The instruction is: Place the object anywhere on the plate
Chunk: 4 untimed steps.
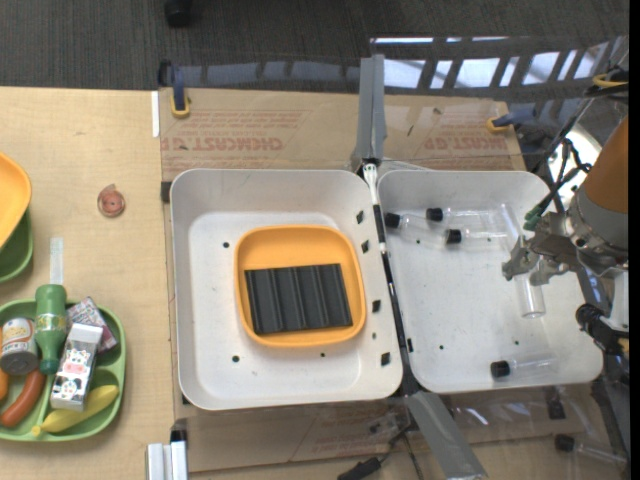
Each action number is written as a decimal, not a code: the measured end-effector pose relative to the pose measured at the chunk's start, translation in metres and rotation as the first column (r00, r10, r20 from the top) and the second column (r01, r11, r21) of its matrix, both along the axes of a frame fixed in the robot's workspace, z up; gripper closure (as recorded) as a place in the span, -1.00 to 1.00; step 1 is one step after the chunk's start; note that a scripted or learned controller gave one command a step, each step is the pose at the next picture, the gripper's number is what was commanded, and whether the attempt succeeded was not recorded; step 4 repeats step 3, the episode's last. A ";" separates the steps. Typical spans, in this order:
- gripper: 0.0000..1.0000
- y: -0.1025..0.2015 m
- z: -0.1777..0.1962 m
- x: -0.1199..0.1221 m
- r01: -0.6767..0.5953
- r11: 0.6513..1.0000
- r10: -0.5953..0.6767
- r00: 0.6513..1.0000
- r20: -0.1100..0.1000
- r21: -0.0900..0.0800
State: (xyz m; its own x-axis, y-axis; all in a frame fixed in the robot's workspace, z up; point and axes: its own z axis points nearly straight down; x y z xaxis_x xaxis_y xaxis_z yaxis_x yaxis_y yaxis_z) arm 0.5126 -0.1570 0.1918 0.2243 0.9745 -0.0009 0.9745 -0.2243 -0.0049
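An orange plate (pixel 300 247) with a dark grey ridged insert (pixel 300 299) lies in the left bin (pixel 200 298). Several clear plastic tubes with black caps lie in the right bin (pixel 450 308): a group near the back (pixel 470 220) and one at the front (pixel 520 368). My gripper (pixel 533 271) hangs over the right side of the right bin, far from the plate. A clear tube (pixel 533 300) sticks out from between its fingers, pointing toward the bin's front, and the fingers look shut on it.
To the left, on the wooden bench, stand a green tray of toy food (pixel 60 378), an orange and green dish (pixel 10 218) and a small pink piece (pixel 111 202). Cables and a metal frame (pixel 560 78) crowd the right back corner.
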 end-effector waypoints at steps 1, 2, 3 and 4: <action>1.00 -0.021 0.042 0.072 -0.184 0.983 0.184 0.983 -0.001 0.000; 1.00 -0.059 0.061 0.142 -0.282 0.959 0.282 0.959 0.000 0.000; -1.00 -0.058 0.061 0.142 -0.283 0.959 0.283 0.959 0.000 0.000; -1.00 -0.058 0.061 0.142 -0.283 0.959 0.283 0.959 0.000 0.000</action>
